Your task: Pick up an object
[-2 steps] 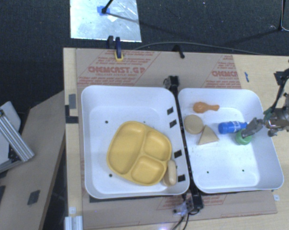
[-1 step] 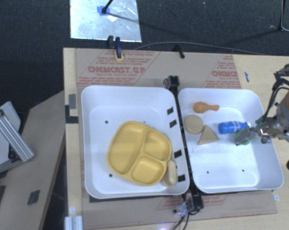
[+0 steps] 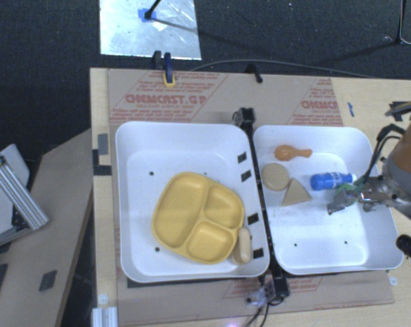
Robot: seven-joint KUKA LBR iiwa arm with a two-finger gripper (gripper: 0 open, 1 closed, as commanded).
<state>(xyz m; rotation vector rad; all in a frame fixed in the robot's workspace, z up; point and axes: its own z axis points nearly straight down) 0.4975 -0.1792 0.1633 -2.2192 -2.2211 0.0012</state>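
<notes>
Rested on the counter (image 3: pixel 212 90), left of the central divider (image 3: pixel 258 196): the left bin (image 3: pixel 134 182), shallow and white. Lay inside that bin, toward its near half: a yellow compartment tray (image 3: pixel 195 216) with three wells, tilted a little. Touched the tray's near right corner, just beside the divider: a small tan oblong piece (image 3: pixel 243 245). Sat right of the divider: the right bin (image 3: pixel 314 251), also white. Reached over the right bin's right wall from the counter's right edge: the grey arm (image 3: pixel 403 162). Hovered low over the right bin, well right of the divider: the end effector (image 3: pixel 346 197), dark, with something greenish at its tip; could not tell whether spread or closed, nor whether anything sat between. Lay just beside the end effector, on its divider side and a little farther back: a blue bottle (image 3: pixel 331 180) with a white end. Lay close to the divider in the right bin: a tan round disc (image 3: pixel 275 177) and, touching it, a tan wedge (image 3: pixel 296 193). Lay farther back than the disc: an orange spoon-shaped toy (image 3: pixel 290 152).
</notes>
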